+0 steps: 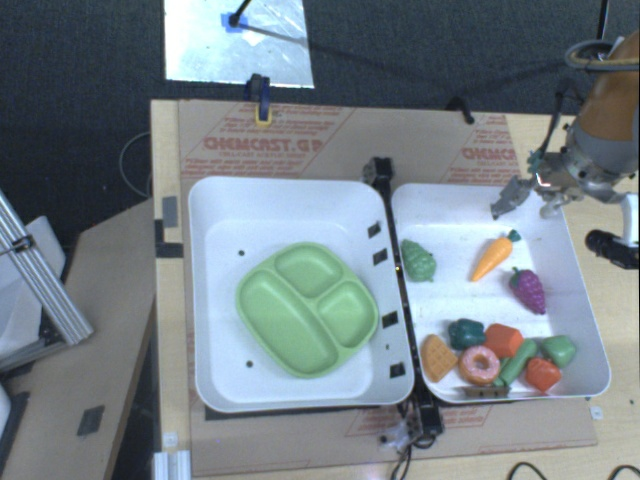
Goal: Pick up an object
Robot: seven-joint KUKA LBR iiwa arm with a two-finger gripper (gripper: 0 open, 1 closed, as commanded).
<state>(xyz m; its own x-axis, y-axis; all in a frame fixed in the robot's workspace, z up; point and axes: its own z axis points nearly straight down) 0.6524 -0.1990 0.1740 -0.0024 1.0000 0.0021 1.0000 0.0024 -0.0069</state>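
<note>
My gripper (pixel 530 204) hangs over the back right corner of the right bin (pixel 450 208), its two fingers spread open with nothing between them. Just in front of it lies an orange carrot (pixel 492 258), and a purple bunch of grapes (pixel 528 290) sits a little nearer. A green leafy vegetable (pixel 418 264) rests by the bin's left wall. Along the front of this bin are heaped a pink donut (pixel 479 365), a red-orange pepper (pixel 503 340), a teal piece (pixel 465 332), a green pepper (pixel 558 349), a red tomato (pixel 543 373) and an orange slice (pixel 437 358).
The left bin (pixel 230 218) holds a green divided plate (pixel 307 308). A black hinge strip (pixel 390 268) runs between the two bins. A blue-yellow clamp (pixel 260 98) stands on the cardboard behind them. An aluminium frame (pixel 35 268) stands at the far left.
</note>
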